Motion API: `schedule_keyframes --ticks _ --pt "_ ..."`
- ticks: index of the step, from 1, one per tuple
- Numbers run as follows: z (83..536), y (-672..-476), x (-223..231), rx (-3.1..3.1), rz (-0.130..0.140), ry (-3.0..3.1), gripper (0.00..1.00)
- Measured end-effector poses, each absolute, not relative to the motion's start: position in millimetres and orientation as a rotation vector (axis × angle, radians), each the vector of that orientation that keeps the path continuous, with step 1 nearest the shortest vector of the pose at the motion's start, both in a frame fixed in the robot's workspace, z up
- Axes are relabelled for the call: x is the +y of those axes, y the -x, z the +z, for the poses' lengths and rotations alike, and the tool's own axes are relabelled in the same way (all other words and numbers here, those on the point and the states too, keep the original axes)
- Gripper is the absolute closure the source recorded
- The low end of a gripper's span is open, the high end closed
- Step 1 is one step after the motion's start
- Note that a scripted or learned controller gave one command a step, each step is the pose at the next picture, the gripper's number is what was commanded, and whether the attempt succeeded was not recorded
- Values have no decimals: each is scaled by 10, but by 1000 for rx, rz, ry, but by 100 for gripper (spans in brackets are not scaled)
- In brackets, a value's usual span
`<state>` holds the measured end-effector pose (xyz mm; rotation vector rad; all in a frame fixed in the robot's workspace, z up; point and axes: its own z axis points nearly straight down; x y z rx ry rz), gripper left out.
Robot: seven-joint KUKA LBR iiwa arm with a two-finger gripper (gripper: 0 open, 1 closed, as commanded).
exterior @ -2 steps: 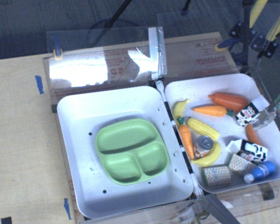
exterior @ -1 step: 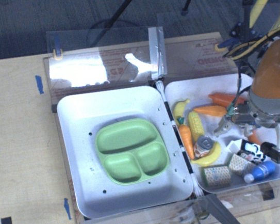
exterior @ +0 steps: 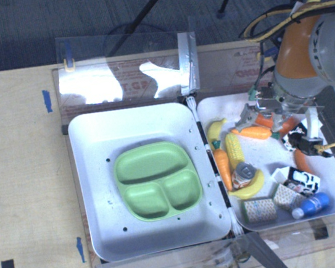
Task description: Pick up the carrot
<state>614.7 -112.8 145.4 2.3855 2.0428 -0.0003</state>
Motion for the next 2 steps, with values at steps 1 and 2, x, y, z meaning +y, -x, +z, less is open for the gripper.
schedule_keyframes --ticks 1,2 --pt "992 -6205 -1269 2367 2 -2061 0" --pt "874 -6049 -1001 2533 2 -1853 0"
